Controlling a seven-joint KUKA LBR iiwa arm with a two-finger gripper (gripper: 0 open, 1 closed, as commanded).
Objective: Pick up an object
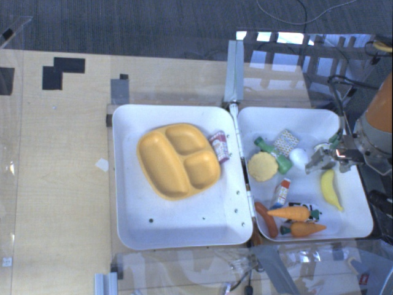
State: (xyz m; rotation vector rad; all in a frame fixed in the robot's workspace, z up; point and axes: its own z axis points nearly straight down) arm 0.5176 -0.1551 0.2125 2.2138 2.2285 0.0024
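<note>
My gripper (330, 160) hangs over the right bin (356, 226), near its right side, and looks open with nothing between its fingers. Just below it lies a yellow banana (331, 189). A white ball (298, 157) rests just left of it. Further left are a green toy (274, 152), a round yellow piece (263, 166) and a patterned packet (286, 141). Two orange carrots (290, 212) (307, 229), a small tube (281, 192) and a red sausage-like piece (265, 220) sit along the front.
The left bin (184, 226) holds a yellow divided plate (178, 160) and a red and white packet (219, 146) by its right wall. A ridge (242, 171) separates the bins. Cables and a metal frame (319, 60) stand behind the right bin.
</note>
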